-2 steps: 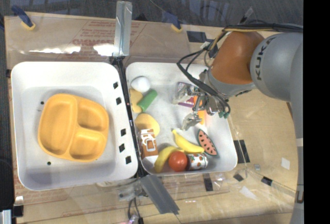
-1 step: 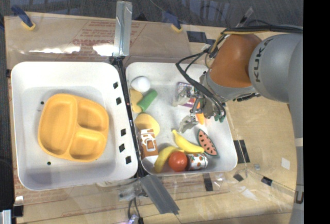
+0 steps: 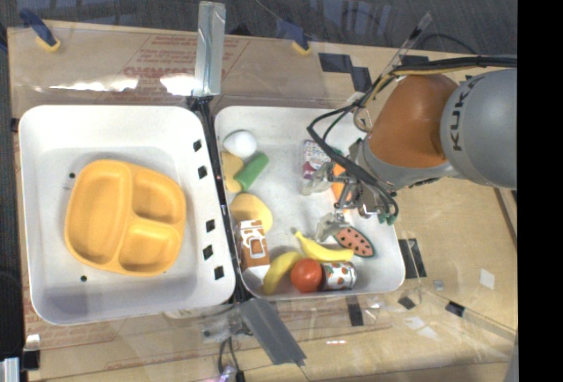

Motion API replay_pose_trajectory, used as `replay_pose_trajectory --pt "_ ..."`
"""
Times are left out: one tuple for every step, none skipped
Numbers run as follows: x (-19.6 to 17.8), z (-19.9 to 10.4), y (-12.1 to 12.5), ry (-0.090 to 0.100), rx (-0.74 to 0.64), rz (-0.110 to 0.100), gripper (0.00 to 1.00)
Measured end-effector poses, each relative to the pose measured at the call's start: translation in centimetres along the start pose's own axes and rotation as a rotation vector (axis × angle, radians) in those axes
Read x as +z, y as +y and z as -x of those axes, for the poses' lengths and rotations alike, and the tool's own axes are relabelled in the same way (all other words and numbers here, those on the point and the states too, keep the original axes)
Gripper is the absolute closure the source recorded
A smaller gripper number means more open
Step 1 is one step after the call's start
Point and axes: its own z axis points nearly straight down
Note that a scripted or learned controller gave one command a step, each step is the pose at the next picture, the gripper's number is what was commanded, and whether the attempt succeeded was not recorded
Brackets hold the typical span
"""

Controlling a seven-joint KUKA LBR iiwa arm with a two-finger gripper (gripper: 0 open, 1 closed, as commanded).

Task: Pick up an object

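The arm (image 3: 440, 129) hangs over the right bin (image 3: 290, 121), gripper (image 3: 339, 217) low beside the watermelon slice (image 3: 354, 241) and banana (image 3: 321, 250), probably its targets, grip state indiscernible; the left bin (image 3: 35, 195) holds a yellow tray (image 3: 123, 215), set apart.

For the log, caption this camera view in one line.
KUKA arm's gripper hovers over the toy-filled right bin; yellow divided plate sits in left bin.

Glossy yellow plastic tray (image 3: 123, 215), smooth white bins (image 3: 35, 195), matt wooden bench (image 3: 457, 275)
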Motion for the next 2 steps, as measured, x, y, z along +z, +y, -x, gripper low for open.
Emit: replay_pose_trajectory --pt "-0.07 3.0 -0.15 -0.002 -0.036 -0.001 0.0" --pt "0.03 3.74 0.45 -0.001 0.12 0.0 0.0"
